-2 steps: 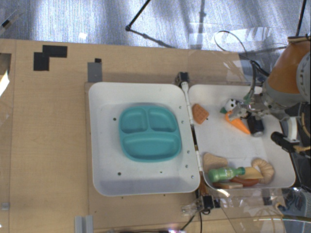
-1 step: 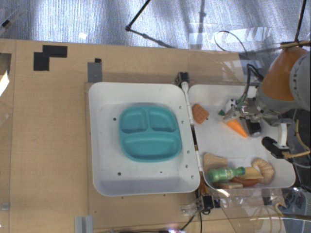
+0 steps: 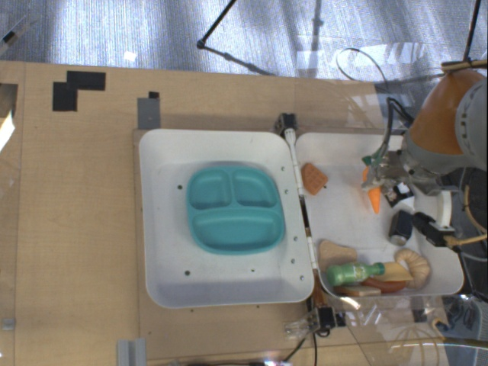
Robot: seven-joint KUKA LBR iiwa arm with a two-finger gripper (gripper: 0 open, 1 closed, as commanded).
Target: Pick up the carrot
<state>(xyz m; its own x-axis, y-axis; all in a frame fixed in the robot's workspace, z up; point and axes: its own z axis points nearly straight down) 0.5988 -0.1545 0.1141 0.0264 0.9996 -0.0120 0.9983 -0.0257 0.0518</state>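
Observation:
The carrot (image 3: 374,198) is a small orange piece in the right bin (image 3: 335,219), towards its far right side. My gripper (image 3: 383,180) hangs right over the carrot's upper end, on the grey arm with the orange band (image 3: 450,117) that reaches in from the right. The gripper body hides part of the carrot, and a small orange bit shows at the gripper's left edge. Whether the carrot is touched or gripped cannot be made out.
An orange-brown waffle piece (image 3: 313,178) lies by the right bin's left wall. A green bottle (image 3: 356,271), a croissant (image 3: 415,262) and bread pieces (image 3: 336,252) crowd the near edge. A dark cylinder (image 3: 400,227) sits just below the carrot. The left bin (image 3: 164,280) holds a teal divided plate (image 3: 235,208).

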